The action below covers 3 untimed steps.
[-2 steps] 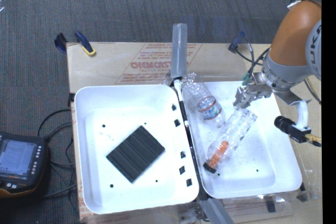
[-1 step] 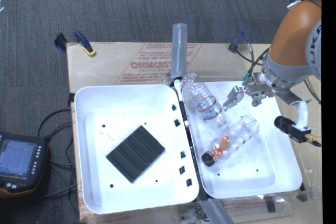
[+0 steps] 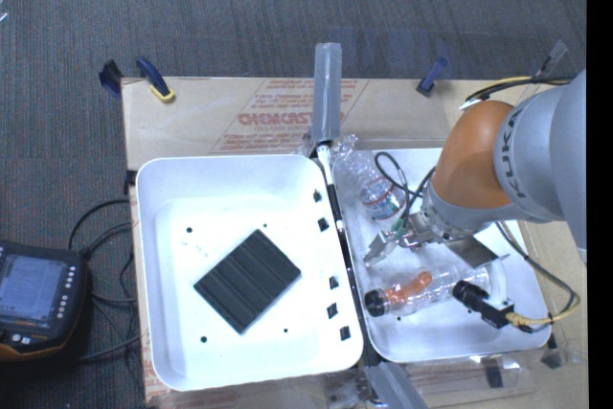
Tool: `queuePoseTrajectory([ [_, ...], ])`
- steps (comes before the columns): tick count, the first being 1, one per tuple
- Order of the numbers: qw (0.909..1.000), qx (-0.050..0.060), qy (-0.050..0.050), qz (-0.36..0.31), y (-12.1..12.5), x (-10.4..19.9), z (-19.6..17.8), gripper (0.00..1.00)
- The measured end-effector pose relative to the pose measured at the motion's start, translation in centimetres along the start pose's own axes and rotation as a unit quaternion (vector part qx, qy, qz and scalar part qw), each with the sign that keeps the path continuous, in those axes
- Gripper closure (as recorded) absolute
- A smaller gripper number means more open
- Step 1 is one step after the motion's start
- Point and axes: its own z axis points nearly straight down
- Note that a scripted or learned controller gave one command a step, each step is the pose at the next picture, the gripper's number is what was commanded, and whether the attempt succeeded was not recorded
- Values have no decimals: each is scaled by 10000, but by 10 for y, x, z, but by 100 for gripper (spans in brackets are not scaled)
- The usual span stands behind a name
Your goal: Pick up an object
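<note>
One claw [image 3: 383, 242] hangs low over the right bin [image 3: 536, 287], reaching in from the orange-banded wrist; its metal fingertips [image 3: 375, 249] point toward the divider between the bins, and nothing sits between them, though how far apart they stand cannot be told from this angle. Just below the claw lies a clear plastic bottle [image 3: 414, 292] on its side, dark cap toward the divider, something orange inside it. A second, crumpled clear bottle [image 3: 369, 182] lies near the bin's far corner. Either bottle is probably light, slick and springy, likely to roll or squirt out of a pinch; a grip across the middle of the body, square to its length, looks safest. In the left bin [image 3: 163, 206] a flat dark ribbed pad [image 3: 247, 280] rests alone.
</note>
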Motion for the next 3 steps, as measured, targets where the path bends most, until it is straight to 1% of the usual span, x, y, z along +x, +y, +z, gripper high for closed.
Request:
queuePoseTrajectory([
  [1, 9918, -12, -12, -1281, -23, 24, -100, 0],
  [2, 9895, -84, -17, -1442, -70, 7, -29, 0],
  [3, 9966, -243, -92, -783, -66, 14, -19, 0],
])
